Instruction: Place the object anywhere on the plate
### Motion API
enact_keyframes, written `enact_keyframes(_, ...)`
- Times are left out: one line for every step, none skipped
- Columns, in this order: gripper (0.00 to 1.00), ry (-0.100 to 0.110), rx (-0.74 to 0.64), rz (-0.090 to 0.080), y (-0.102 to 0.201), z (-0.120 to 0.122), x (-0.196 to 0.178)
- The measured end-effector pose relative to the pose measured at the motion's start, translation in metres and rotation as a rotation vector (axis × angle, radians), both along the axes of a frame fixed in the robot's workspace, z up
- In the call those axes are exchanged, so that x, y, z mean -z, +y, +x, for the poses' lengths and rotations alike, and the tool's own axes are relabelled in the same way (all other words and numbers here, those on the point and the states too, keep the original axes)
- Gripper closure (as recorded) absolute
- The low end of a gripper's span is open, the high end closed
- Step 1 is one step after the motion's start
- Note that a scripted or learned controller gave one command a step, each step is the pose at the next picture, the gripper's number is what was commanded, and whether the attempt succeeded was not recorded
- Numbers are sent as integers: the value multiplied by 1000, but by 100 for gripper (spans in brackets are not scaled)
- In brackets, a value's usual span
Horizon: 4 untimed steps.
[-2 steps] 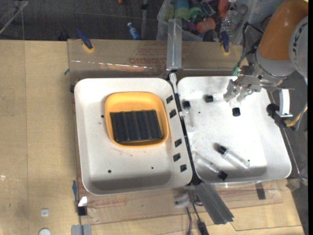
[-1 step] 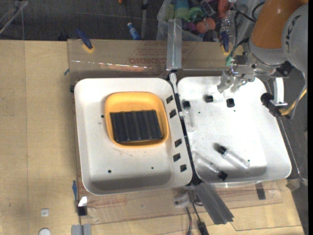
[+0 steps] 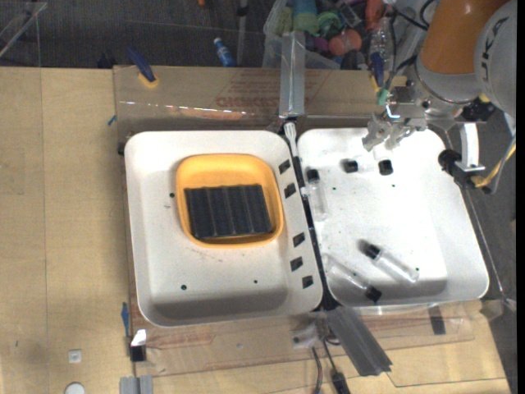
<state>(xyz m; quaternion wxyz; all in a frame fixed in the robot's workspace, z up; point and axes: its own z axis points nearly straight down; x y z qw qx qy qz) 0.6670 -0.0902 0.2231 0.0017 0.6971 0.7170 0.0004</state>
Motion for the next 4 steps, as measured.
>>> enact_keyframes(100,0,-30,0,7,0,-21)
enact_keyframes(100,0,-58,-1,2,0,-37)
enact_keyframes(100,0,-88,-1,-7,0,-51)
enact_keyframes(100,4,-144,1,-1,0,-46)
